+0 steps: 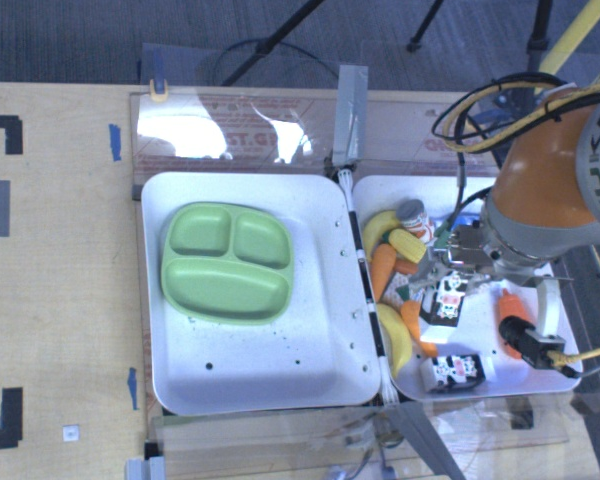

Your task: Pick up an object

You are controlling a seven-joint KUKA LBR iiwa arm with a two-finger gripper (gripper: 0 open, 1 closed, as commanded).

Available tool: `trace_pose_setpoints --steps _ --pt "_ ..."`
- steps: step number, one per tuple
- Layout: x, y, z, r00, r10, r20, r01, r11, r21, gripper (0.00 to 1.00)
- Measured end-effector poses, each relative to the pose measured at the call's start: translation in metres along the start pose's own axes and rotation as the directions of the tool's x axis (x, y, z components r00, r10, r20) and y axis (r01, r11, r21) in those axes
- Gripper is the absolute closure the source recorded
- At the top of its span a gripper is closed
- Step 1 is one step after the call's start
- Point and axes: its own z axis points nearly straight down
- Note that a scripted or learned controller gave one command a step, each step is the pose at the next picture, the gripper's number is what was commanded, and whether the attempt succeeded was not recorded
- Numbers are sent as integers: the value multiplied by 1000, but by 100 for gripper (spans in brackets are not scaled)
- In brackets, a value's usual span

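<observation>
Two white bins sit side by side on the table [50, 298]. A green plate [226, 260] with three parts lies in the left bin [250, 378]. Toys fill the right bin [540, 388]: a yellow banana [376, 226], an orange carrot [382, 268], a small black and white box [454, 370]. Down among them reaches the tool [442, 290], beside another small box [445, 303]. I cannot tell if it grips anything.

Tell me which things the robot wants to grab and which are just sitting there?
For the job: gripper, right bin, and its pile: bananas, carrot, black-and-white box.

Just sitting there: left bin, green plate, blue tape.
</observation>
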Motion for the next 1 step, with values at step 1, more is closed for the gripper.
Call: trace_pose_setpoints --steps 1 --pt "0 1 -9 1000 -1 1 1 1000 -1 100"
